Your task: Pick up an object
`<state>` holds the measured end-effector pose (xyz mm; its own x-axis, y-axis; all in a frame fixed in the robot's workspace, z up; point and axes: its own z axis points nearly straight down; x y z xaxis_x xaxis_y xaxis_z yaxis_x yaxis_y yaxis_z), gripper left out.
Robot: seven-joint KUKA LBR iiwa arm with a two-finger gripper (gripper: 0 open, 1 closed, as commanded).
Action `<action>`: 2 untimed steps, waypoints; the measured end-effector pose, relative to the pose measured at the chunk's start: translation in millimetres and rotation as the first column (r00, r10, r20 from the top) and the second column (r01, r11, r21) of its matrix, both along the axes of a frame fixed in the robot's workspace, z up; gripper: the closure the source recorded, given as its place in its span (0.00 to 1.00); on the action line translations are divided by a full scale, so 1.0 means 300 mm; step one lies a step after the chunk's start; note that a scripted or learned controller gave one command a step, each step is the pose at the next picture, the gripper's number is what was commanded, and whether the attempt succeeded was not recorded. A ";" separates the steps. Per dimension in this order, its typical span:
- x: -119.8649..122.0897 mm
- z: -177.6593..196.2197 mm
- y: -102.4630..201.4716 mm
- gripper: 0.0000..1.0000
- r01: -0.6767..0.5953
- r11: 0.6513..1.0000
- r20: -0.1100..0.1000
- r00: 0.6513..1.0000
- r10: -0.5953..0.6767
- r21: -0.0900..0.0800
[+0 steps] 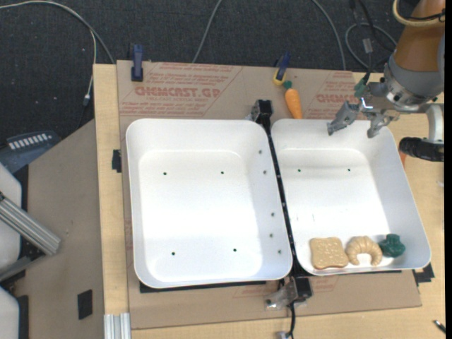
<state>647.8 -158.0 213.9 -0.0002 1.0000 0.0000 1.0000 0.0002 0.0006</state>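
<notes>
Three small objects lie along the near edge of the right bin (353, 189): a tan square cracker (328, 253), a pale croissant (364, 250) and a green toy piece (393, 246). My gripper (359, 120) hangs over the far rim of the right bin, well away from them. Its two grey fingers are spread apart, open, with nothing between them. The orange wrist band sits above it at the upper right.
The left bin (201, 200) stands beside the right one, joined by black clips. An orange carrot-shaped toy (293, 103) lies on the cardboard behind the bins. Blue clamps hold the board's far edge. Cables run across the dark floor.
</notes>
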 end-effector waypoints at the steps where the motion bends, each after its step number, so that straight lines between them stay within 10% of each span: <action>1: -0.206 -0.230 0.125 0.00 -0.001 1.000 -0.006 1.000 0.001 0.002; 2: -0.323 -0.436 0.207 0.00 -0.001 1.000 -0.004 1.000 0.001 0.001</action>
